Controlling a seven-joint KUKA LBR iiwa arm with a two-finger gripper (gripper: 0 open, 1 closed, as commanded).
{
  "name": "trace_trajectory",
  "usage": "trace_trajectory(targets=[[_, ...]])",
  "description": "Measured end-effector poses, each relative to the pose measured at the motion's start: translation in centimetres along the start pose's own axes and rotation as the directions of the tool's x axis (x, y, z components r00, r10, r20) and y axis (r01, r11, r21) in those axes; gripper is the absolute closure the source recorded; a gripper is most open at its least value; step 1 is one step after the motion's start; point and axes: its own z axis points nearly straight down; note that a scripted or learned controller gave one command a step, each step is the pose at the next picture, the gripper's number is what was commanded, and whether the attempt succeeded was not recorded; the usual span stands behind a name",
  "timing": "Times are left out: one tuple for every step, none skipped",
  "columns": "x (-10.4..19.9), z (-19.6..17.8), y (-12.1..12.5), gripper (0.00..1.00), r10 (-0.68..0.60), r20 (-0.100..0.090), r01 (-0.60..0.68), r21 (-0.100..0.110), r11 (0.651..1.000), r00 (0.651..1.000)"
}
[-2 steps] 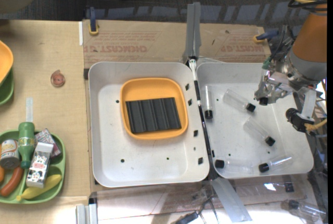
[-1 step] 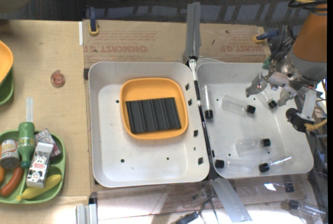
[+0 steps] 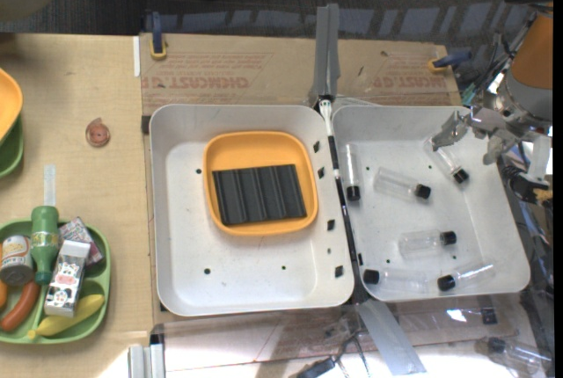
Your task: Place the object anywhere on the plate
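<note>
An orange plate (image 3: 257,146) lies in the left white bin (image 3: 176,262), and a black ribbed pad (image 3: 260,194) rests flat on it. Several clear vials with black caps lie scattered in the right bin (image 3: 510,271), among them one (image 3: 401,185) near the middle and one (image 3: 427,241) lower down. My gripper (image 3: 467,143) hangs over the right bin's far right corner, its fingers spread open. A small vial (image 3: 452,166) lies on the bin floor just below the fingertips, and nothing is held between them.
A green tray (image 3: 92,315) of toy food stands at the left front of the bench, with an orange dish (image 3: 7,108) at the left edge. Cardboard (image 3: 229,73) and clamps lie behind the bins. Cables hang by the arm at the right.
</note>
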Motion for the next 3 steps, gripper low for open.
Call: trace_trajectory(targets=[[0.1,-0.3,5.6,0.00,-0.068,0.000,0.068,-0.001,0.998,0.998],[-0.7,-2.9,5.9,0.00,-0.155,0.001,0.155,-0.004,0.988,0.988],[-0.9,-2.5,6.0,0.00,-0.288,0.000,0.288,-0.003,0.958,0.958]])
